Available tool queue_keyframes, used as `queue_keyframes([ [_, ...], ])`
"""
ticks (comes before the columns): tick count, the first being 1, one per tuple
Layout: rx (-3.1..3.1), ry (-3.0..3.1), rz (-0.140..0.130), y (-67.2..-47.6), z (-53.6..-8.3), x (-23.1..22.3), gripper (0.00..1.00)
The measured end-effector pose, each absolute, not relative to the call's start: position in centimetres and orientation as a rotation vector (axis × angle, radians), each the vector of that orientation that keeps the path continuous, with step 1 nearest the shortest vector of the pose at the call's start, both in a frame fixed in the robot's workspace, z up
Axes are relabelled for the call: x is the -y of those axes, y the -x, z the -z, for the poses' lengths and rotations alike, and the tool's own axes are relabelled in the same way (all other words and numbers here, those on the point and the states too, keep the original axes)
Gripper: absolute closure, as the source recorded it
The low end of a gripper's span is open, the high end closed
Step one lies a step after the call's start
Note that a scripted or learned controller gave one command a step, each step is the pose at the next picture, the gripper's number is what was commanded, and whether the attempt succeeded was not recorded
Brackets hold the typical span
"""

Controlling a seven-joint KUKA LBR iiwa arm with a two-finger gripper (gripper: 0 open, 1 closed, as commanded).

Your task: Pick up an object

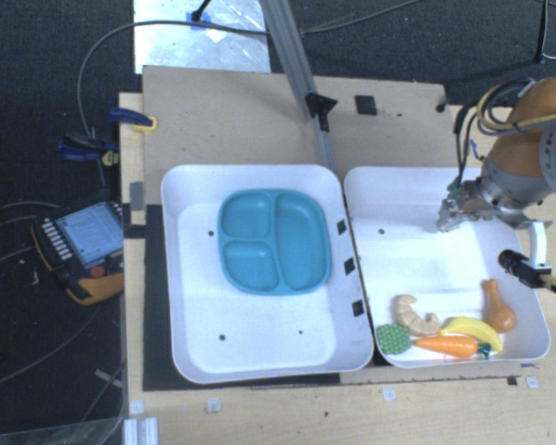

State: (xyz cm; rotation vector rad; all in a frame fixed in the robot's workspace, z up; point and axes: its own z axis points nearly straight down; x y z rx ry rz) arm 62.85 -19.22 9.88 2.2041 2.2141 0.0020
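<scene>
Gripper [452, 213] on the grey arm was seen hung over the bare upper part of the right-hand shallow white bin [389, 193]; nothing was gripped, and whether it was spread or closed couldn't be made out tbh; the toy food was piled in the near corner, well apart from it: yellow plastic banana [471, 327], orange carrot [445, 346], brown drumstick [497, 308]; probably a reach down there was needed next.
</scene>
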Motion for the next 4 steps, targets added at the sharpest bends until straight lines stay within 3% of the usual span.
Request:
queue_keyframes([
  [1, -2.218, -2.216, -0.005, -62.3, -15.2, 19.9, 1.00],
  [2, -2.224, -2.208, -0.007, -63.5, -20.5, 19.5, 1.00],
  [3, -2.226, -2.211, -0.004, -63.6, -21.8, 19.5, 1.00],
  [4, -2.232, -2.210, -0.004, -64.0, -20.9, 14.1, 1.00],
])
